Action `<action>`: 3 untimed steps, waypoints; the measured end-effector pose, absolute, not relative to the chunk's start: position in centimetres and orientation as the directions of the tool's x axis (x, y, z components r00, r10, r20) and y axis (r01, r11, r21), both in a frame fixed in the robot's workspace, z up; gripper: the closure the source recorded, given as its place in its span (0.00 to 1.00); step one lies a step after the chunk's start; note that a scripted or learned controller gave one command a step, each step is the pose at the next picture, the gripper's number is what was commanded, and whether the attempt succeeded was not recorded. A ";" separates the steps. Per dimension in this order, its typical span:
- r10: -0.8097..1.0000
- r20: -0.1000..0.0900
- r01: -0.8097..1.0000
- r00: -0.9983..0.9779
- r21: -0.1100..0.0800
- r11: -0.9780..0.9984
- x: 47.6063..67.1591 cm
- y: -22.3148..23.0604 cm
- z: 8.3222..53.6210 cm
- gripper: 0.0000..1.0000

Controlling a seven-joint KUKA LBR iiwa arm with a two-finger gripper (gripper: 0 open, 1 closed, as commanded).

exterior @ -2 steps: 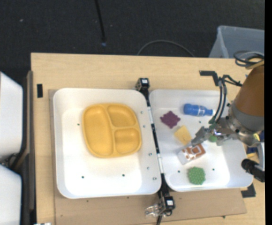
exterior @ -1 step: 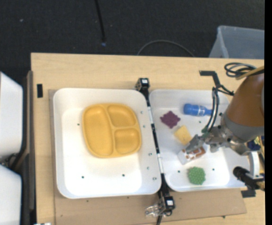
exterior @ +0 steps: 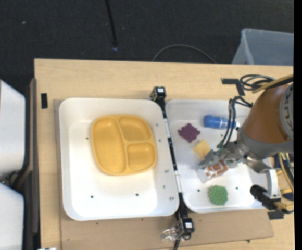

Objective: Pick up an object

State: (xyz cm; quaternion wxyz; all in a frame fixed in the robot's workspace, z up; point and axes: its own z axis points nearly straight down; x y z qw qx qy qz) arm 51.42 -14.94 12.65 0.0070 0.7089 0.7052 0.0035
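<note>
yellow tray (exterior: 124,144) in left bin (exterior: 73,155)

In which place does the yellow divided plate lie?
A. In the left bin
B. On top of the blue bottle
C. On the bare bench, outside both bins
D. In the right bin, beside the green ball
A. The yellow divided plate lies flat in the left bin, while the green ball and the blue bottle are in the right bin.

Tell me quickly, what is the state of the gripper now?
Gripper: low in the right bin, at a red-and-white object; open or closed cannot be told.
</note>
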 end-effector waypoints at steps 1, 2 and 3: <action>1.000 -0.013 0.999 0.012 0.033 -0.011 51.8 -15.3 14.1 1.00; 1.000 -0.002 1.000 -0.004 0.007 0.004 52.8 -15.5 20.2 1.00; 1.000 -0.002 1.000 -0.004 0.007 0.004 53.1 -15.8 24.6 1.00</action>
